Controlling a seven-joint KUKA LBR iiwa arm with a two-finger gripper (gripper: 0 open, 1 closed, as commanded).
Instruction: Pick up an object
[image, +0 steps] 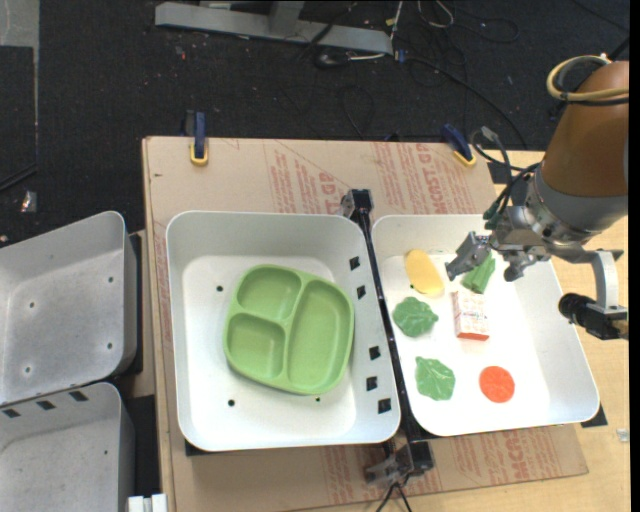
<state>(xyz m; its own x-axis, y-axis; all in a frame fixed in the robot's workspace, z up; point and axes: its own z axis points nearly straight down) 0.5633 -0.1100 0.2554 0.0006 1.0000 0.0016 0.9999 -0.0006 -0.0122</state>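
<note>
The two-finger gripper (490, 262) has its fingers clamped on a small green wedge-shaped toy (482, 273), lifted above the right white bin (560, 330) (up around 12 o'clock in it). The yellow lemon-shaped piece (424, 271) lies at 9 o'clock from it, and the small red-and-white carton (470, 315) at 6.

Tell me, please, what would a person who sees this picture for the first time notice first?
Probably the bright green divided tray, lying alone in the left bin. Next, the grey and orange arm entering from the right, its gripper above the right bin with a green object between its fingers. Below it lie small items: a yellow piece, a red and white box, two green leafy pieces and an orange disc.
</note>
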